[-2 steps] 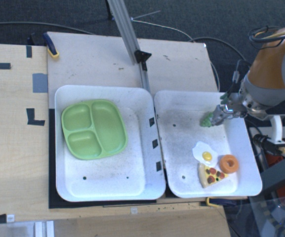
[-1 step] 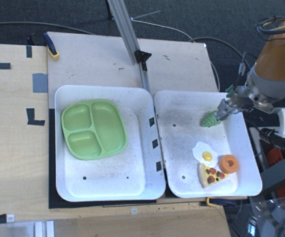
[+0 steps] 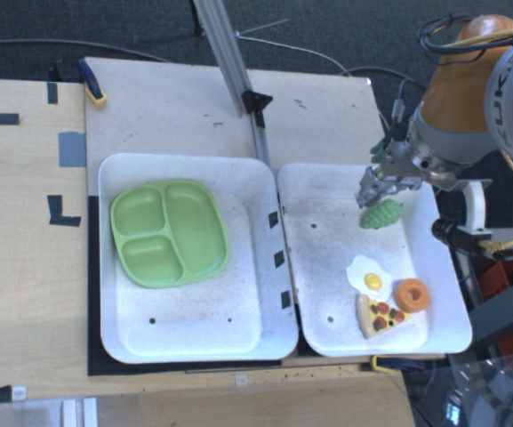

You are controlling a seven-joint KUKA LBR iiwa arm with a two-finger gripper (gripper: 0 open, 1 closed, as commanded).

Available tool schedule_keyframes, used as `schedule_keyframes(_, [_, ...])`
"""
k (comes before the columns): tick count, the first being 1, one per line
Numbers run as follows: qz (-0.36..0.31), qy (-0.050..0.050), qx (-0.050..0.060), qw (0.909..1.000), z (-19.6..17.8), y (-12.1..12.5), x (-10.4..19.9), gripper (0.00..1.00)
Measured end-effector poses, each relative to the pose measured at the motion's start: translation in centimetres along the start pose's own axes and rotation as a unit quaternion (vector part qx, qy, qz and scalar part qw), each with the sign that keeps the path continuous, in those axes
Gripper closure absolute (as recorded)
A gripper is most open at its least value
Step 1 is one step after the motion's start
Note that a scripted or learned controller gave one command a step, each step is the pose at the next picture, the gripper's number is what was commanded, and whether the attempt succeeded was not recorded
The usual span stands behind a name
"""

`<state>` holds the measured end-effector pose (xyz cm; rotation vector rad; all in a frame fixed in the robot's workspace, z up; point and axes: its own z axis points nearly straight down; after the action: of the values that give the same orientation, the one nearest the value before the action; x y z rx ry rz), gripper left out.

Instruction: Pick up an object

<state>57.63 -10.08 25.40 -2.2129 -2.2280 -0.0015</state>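
Hand (image 3: 379,190) above right bin (image 3: 327,265), green toy (image 3: 381,213) just below; grip state unclear

We see a green leafy toy (image 3: 381,213) in the right bin's far corner. Nearer lie an egg (image 3: 368,277), donut (image 3: 412,295) and pizza slice (image 3: 379,316).

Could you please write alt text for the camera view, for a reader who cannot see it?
The arm's end effector is low in the right bin, at a green toy. Nearer the front lie a fried egg, a doughnut and a pizza slice; the left bin holds a green divided plate.
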Motion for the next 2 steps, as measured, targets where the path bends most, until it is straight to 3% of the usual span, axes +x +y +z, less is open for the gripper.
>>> schedule_keyframes(2, [0.0, 0.0, 0.001, 1.0, 0.9, 3.1, 10.7, 1.0])
